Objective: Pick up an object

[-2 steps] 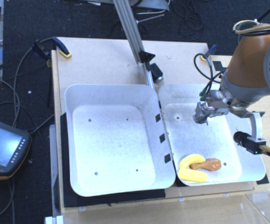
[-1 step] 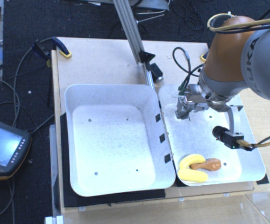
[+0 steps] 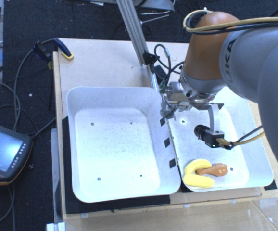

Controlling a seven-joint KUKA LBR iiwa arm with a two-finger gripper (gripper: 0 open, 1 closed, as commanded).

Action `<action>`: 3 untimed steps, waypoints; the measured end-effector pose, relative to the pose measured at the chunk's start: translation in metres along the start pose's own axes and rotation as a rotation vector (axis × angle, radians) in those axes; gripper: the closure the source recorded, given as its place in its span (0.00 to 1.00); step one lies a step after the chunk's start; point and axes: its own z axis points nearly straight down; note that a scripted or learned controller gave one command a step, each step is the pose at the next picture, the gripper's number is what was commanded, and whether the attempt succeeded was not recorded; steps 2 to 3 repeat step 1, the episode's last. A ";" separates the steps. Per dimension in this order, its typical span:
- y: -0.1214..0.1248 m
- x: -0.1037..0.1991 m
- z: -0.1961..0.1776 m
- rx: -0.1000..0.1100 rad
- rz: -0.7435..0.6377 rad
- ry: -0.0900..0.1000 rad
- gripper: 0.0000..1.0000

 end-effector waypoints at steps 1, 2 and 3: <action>0.011 0.043 0.009 0.000 0.001 0.000 1.00; 0.011 0.043 0.009 0.000 0.001 0.000 1.00; 0.011 0.043 0.009 0.000 0.001 0.000 1.00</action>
